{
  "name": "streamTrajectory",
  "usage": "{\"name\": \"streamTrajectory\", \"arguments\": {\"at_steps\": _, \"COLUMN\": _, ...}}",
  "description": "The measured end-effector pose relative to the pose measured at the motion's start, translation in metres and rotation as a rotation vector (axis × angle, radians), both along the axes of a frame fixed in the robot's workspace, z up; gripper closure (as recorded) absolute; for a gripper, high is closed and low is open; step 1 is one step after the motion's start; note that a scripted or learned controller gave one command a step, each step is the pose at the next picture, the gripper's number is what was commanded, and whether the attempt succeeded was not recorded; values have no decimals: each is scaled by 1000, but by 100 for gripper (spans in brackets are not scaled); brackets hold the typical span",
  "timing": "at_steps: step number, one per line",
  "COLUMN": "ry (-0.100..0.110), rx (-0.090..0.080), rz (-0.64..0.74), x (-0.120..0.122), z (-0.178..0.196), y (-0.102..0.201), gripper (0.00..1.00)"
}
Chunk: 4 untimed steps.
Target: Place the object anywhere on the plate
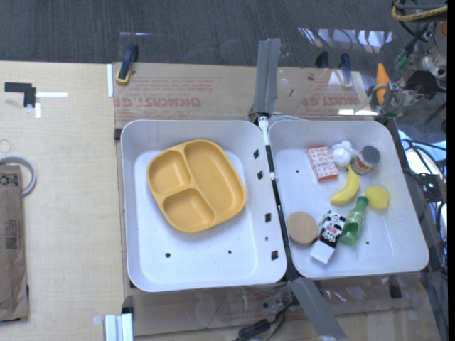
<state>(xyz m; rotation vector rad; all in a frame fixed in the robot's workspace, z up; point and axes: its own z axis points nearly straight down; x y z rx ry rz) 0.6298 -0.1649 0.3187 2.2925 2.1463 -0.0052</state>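
1. Progress, as I read it from my remote station: nothing is done yet. The yellow plate (197,185) lies in the left bin (142,261) with its three compartments bare, and every candidate object sits in the right bin (405,261).

2. Arm: I see part of the robot (419,20) at the upper right corner, beyond the bins, amid cables. I cannot tell the state of its hand from this view.

3. Task's thing: the task names no single object. The right bin holds a banana (346,187), a green bottle (352,221), a small cow-print carton (327,237), a tan round disc (302,227), a yellow lemon-like piece (377,197), a red-patterned packet (323,163), a small can (366,160) and a white lump (343,150) (all clustered, several touching or just beside one another).

4. Long axis: the banana runs diagonally, upper end toward the can, lower end toward the disc. The green bottle runs steeply, cap toward the lemon-like piece, base toward the near rim. The carton tilts along a similar diagonal beside it.

5. Remaining, in my judgement: pick one object, carry it across the divider (274,190), and set it on the plate.
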Motion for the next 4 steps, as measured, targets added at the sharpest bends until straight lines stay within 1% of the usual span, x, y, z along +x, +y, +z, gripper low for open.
{"name": "streamTrajectory", "arguments": {"at_steps": 1, "ry": 0, "rx": 0, "rz": 35, "x": 30, "z": 104, "y": -30, "gripper": 100}}
{"name": "streamTrajectory", "arguments": {"at_steps": 2, "ry": 1, "rx": 1, "rz": 36, "x": 30, "z": 104, "y": -29, "gripper": 0}}
{"name": "streamTrajectory", "arguments": {"at_steps": 3, "ry": 1, "rx": 0, "rz": -368, "x": 20, "z": 112, "y": -53, "gripper": 0}}
{"name": "streamTrajectory", "arguments": {"at_steps": 4, "ry": 2, "rx": 0, "rz": -368, "x": 20, "z": 112, "y": -53, "gripper": 0}}
